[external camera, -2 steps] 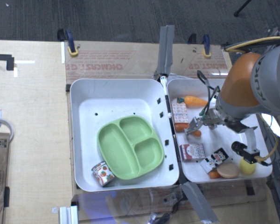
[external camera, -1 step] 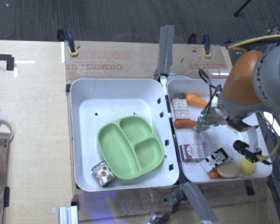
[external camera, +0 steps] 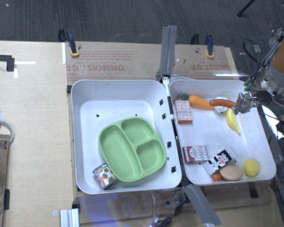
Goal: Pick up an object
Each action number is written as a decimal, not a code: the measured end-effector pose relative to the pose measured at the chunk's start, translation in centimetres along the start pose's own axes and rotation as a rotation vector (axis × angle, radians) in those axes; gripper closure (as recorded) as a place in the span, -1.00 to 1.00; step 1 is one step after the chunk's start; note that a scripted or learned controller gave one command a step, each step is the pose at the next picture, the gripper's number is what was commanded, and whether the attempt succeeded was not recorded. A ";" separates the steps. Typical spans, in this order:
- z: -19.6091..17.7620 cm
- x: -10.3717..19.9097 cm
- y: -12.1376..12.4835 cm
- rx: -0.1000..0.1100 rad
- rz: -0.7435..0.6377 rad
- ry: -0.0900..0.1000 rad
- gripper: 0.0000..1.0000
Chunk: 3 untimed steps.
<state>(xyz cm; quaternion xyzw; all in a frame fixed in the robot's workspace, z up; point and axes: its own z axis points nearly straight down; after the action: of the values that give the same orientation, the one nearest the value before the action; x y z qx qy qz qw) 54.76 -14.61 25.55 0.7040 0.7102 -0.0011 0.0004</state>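
Yellow banana point(external camera: 233, 120) sat just under tool point(external camera: 240, 104), finger state unclear; curved skin could've slipped w/ off-centre pinch.

Bright, even overhead light with soft shadows inside the white bins point(external camera: 80, 126); focus slightly soft throughout.

Banana point(external camera: 232, 120): yellow, lying flat, lengthwise toward the right bin's point(external camera: 270, 148) near edge. Its far end sits just beside the gripper point(external camera: 240, 106). Position: near the bin's right wall, far half.
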 end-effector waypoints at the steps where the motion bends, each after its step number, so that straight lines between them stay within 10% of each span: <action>1: 3.4 -1.2 3.1 0.000 -0.496 0.001 1.00; 3: 2.8 -0.6 2.1 0.002 -0.244 0.000 1.00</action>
<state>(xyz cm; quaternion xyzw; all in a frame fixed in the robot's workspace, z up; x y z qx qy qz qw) 56.86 -15.16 22.72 0.6121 0.7907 -0.0019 -0.0006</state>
